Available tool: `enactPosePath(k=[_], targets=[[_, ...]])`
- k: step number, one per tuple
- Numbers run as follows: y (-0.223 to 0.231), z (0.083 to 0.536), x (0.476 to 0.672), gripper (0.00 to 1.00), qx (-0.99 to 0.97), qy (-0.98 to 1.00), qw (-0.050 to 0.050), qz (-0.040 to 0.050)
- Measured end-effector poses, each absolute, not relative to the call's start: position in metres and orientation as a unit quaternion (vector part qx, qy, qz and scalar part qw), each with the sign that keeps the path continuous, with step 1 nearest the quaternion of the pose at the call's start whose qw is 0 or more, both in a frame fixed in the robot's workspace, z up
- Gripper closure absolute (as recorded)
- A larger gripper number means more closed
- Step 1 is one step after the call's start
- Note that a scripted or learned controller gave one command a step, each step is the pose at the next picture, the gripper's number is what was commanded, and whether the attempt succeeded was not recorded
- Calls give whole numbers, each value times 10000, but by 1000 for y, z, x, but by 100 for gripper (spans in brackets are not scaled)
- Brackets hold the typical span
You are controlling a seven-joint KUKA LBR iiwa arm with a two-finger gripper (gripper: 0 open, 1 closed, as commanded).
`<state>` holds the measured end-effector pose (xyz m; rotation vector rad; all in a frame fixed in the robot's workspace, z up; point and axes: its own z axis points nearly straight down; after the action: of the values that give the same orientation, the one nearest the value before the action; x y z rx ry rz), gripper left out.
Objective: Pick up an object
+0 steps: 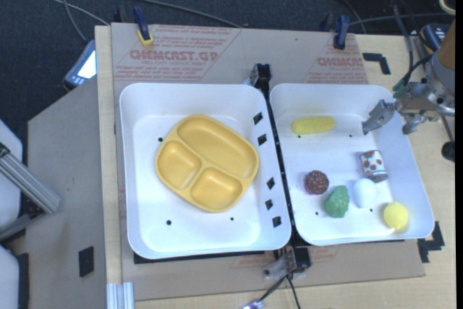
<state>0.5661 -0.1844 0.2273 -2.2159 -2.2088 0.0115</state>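
Yellow corn cob [313, 126], lengthwise, far side of rt bin [405, 221].

Both white bins [137, 155] look like smooth, slightly glossy plastic, and the yellow divided plate [207, 163] in the left one has a matt plastic look. The bench board [217, 54] beneath is pale, matt wood or fibreboard with red print, held by metal clamps [143, 29] at its far edge.

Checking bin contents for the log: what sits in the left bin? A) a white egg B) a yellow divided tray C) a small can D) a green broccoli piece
B: the yellow divided tray lies alone in the left bin, while the small items, including the green piece and the can, are in the right bin.
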Motion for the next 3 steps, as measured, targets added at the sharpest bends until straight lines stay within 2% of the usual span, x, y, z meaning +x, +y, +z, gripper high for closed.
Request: enactPosePath(k=[1,3], targets=[[-184,235,569,0,-7070,-7072,5,0],[-171,135,568,0,-7070,-7072,33,14]])
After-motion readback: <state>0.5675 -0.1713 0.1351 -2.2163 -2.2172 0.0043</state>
